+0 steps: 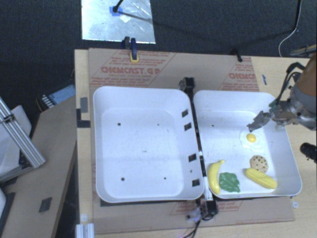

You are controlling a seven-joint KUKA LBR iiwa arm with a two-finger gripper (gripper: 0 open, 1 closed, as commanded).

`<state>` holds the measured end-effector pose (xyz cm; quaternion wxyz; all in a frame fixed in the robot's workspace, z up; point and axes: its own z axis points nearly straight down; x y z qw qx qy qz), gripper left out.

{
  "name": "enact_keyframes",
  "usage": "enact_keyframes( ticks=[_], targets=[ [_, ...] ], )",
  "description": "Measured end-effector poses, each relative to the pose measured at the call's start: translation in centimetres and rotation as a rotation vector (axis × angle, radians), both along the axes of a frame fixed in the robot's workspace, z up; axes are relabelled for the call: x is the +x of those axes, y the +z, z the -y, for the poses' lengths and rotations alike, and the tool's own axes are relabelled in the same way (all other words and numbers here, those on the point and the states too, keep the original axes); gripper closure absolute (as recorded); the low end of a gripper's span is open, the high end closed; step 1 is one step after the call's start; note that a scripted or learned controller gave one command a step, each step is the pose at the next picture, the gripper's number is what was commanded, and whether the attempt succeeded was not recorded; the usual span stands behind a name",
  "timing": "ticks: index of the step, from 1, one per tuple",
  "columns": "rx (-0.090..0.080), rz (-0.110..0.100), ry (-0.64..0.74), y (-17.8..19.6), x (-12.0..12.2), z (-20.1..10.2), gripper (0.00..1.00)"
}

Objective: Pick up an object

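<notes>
Reached in from the right edge of the surface (163, 58), over the right bin (223, 100). Claw (253, 125) hung just above the fried egg (251, 138) near the bin's right wall; fingertips dark and small, state impossible to tell, nothing seen between them. Lay in the bin's near right corner: cookie (258, 162) just below the egg, corn cob (261, 178) beside the cookie, toward the near rim. Rested along the near rim by the dividing wall: banana (214, 176), touching the green leaf (230, 182). Sat alongside to the left: left bin (106, 103).
</notes>
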<state>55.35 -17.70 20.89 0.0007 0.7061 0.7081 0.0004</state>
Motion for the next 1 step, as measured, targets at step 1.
enact_keyframes(
  ticks=[1],
  targets=[
    [-0.004, 0.022, 0.009, 15.49, 7.12, -3.57, 0.0]
  ],
)
